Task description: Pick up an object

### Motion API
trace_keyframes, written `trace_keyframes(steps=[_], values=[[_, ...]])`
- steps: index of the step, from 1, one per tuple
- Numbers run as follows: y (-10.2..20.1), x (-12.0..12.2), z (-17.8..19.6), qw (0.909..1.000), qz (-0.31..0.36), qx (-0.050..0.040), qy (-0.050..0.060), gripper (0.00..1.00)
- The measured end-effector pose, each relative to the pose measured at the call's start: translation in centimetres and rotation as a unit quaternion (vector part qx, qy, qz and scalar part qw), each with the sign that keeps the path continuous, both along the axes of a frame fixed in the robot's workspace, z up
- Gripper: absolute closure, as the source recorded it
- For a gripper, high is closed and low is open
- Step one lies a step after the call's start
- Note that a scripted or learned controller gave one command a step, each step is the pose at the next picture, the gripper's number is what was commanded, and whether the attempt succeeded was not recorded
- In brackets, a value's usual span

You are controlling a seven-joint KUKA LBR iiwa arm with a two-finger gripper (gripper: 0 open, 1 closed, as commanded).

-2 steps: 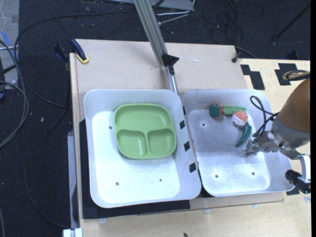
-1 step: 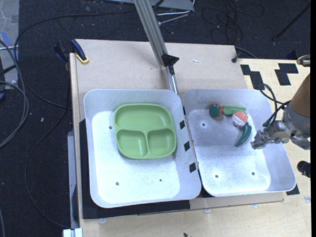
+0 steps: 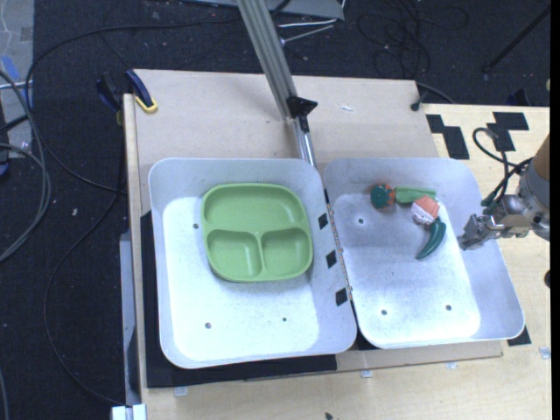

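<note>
the gripper (image 3: 477,231) hangs over the right bin's (image 3: 490,296) right rim, fingers unreadable, nothing visibly held; the green pepper (image 3: 431,239) lies nearest, a likely target.

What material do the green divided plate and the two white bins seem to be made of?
The green plate looks like moulded plastic with a matte finish: one even colour, soft rounded edges, three pressed compartments. The white bins, left and right, look like thin sheet, perhaps plastic or painted metal; the speckled, slightly scuffed surface, the curved raised rims and the small dark dots like fasteners leave it open.
</note>
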State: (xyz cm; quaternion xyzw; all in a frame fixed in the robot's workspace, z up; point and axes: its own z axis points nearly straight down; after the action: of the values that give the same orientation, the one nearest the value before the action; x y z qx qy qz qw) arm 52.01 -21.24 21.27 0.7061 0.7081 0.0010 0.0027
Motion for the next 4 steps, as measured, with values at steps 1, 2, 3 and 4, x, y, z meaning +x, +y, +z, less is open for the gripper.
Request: trace_keyframes(steps=[1, 2, 3, 4], values=[[0.0, 0.2, 5.3, 1.0000, 0.000, -0.0004, -0.001, 1.00], [5.6, -0.9, 4.4, 1.0000, 0.002, 0.0021, 0.003, 1.00], [11.1, -1.0, 4.9, 1.0000, 0.003, 0.0020, 0.003, 1.00], [17.1, -0.9, 3.4, 1.0000, 0.003, 0.0022, 0.003, 1.00]])
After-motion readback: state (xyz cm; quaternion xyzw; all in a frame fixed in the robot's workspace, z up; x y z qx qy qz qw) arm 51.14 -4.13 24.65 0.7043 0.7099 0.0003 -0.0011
